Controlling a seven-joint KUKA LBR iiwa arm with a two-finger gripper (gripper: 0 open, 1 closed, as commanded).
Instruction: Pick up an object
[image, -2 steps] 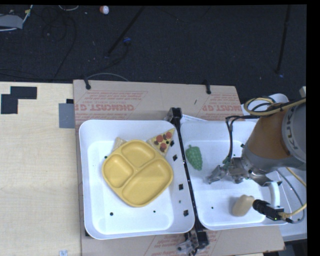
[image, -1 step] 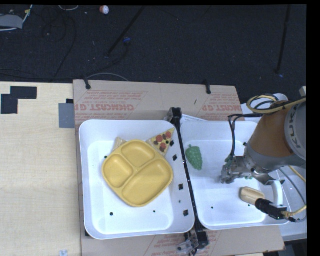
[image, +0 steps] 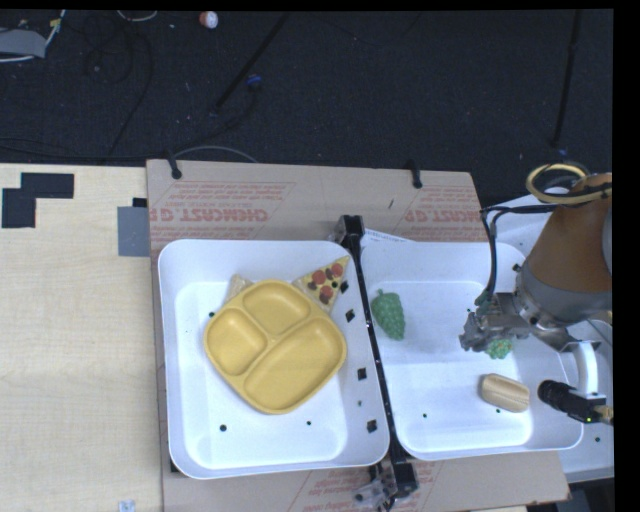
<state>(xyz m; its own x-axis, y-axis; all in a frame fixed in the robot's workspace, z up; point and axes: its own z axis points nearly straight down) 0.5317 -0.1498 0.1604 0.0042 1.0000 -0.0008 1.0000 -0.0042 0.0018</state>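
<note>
My gripper (image: 484, 334) is low over the right part of the right bin (image: 440, 445). A small green leafy piece (image: 499, 349) shows just under its tip, touching or very close to it. A larger green knobbly toy (image: 388, 313) lies at the bin's left side, well left of the gripper. Below and slightly right of the gripper, a tan bread roll (image: 504, 392) rests on the bin floor.
In the left bin (image: 190, 420) sits a yellow divided plate (image: 277, 345), with a pizza slice toy (image: 326, 281) at its upper right corner. A black divider (image: 366, 340) runs between the bins. The arm's grey body (image: 567, 255) covers the right bin's right rim.
</note>
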